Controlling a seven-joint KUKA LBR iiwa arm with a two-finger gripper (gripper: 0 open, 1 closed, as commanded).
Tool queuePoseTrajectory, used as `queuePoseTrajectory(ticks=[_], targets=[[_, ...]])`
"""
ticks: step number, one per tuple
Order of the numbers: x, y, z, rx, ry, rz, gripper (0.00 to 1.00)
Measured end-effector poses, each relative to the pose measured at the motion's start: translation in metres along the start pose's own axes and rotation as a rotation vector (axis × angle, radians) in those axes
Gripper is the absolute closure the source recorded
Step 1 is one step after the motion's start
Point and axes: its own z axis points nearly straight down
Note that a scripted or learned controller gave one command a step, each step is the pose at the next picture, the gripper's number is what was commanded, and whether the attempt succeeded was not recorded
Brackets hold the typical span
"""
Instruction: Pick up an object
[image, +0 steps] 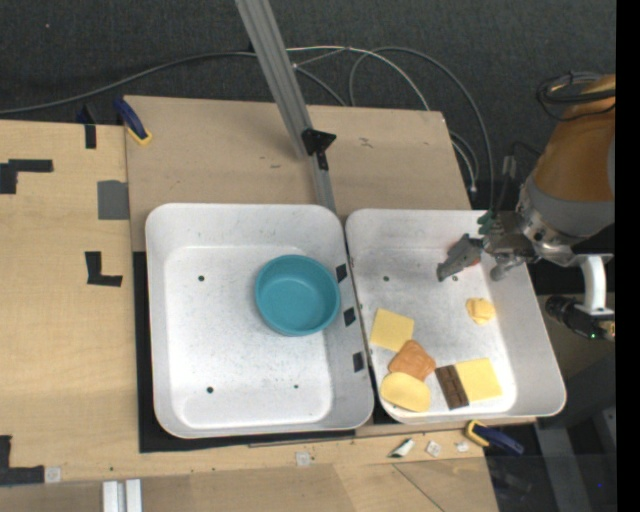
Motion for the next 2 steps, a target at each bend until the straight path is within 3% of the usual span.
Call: queuePoseTrajectory(ticks=[1,2], targets=[[0.000,0.000,0.000,0.000,0.000,0.000,0.00],[-0.002,0.000,0.044,0.005,0.000,0.002,0.00]])
